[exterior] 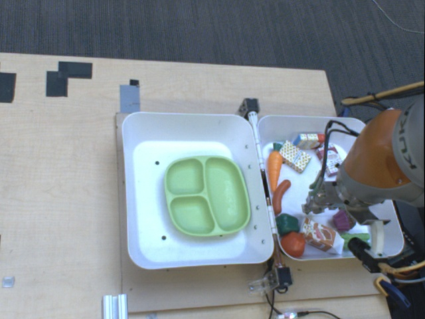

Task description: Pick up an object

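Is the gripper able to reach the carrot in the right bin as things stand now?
Probably yes. The carrot lies uncovered near the left wall of the right bin, with a red sausage just below it. The arm hangs over the same bin, with nothing above the carrot.

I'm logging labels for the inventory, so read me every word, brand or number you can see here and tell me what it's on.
None can be read.
Checkered packet: pattern only, no legible text.
Red and white packet: print too blurred.
Small box at the right bin's far edge: too small to read.
Green divided plate: no marking.
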